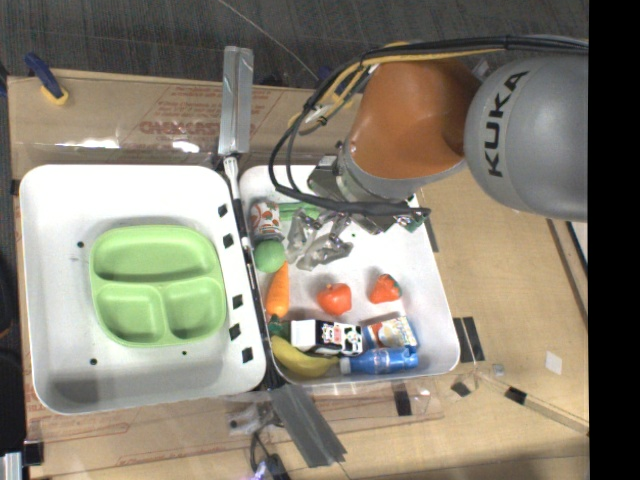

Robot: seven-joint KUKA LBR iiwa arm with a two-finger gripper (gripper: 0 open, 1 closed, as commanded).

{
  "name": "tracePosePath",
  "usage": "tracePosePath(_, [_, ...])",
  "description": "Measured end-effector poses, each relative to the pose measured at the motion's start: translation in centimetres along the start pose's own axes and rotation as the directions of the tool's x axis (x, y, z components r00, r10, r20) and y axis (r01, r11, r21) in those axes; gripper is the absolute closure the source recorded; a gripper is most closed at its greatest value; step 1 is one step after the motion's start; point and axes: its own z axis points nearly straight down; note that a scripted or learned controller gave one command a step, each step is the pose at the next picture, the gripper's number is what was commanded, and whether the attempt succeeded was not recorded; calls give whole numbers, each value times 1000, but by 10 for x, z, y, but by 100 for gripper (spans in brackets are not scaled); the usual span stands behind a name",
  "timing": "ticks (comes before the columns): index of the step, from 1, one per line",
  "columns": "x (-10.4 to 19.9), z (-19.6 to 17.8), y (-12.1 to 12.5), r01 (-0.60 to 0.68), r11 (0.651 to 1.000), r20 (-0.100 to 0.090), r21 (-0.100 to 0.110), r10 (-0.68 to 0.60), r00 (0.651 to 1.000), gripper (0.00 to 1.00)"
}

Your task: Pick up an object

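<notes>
Lying just below pincer (322,240): tomato (335,297)

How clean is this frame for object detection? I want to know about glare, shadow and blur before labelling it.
Camera view: mostly sharp. The gripper looks a little soft against the right bin, its metal parts hard to separate. Glare shows on the clear sheet above the left bin. A grey shadow darkens that bin's lower left corner. The green tray is evenly lit.

A dark grey ribbed floor (120,13) runs along the top behind the bench. The bench (530,308) is light wood, with a brown cardboard sheet (150,103) lying across its far left part.
</notes>
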Motion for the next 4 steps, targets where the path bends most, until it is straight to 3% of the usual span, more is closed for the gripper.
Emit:
tracePosePath(1, [-35,-77,-78,42,999,5,7,-42,999,100])
tracePosePath(2, [16,-25,-121,445,895,1,-2,-445,895,100])
tracePosePath(3, [-22,-37,-88,514,858,2,-3,-514,858,100])
tracePosePath(4, [-21,1,-80,898,441,4,-2,-898,441,100])
